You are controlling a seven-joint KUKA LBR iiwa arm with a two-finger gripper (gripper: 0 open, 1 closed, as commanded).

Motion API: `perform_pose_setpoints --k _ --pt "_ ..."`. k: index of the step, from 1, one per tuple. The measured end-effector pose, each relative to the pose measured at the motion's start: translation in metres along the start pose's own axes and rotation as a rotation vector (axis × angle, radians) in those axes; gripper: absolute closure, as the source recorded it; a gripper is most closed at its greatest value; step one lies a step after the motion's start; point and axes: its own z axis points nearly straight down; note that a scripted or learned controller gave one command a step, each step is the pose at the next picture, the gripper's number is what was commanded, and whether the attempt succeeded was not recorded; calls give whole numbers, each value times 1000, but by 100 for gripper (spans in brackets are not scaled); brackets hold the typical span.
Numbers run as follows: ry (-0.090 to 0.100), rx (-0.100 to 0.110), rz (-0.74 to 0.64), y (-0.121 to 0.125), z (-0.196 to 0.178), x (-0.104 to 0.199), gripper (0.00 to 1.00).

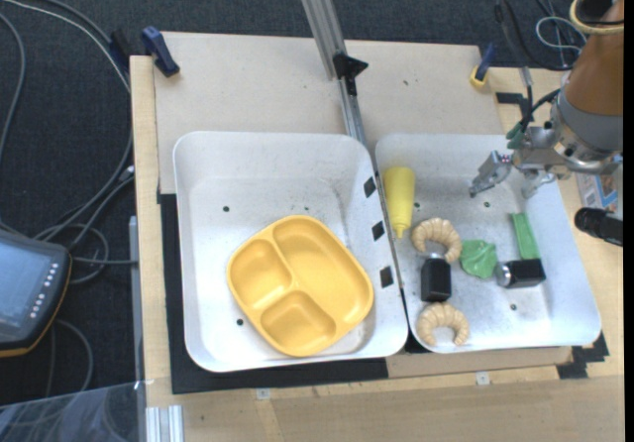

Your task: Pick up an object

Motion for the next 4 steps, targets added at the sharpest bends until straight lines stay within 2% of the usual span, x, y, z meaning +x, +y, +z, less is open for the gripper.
perform_pose_setpoints --k 1,3,4 --pt "0 0 0 0 0 0 0" --pt "2 3 2 -10 108 -3 0" --pt "1 -4 1 -8 117 -3 0"
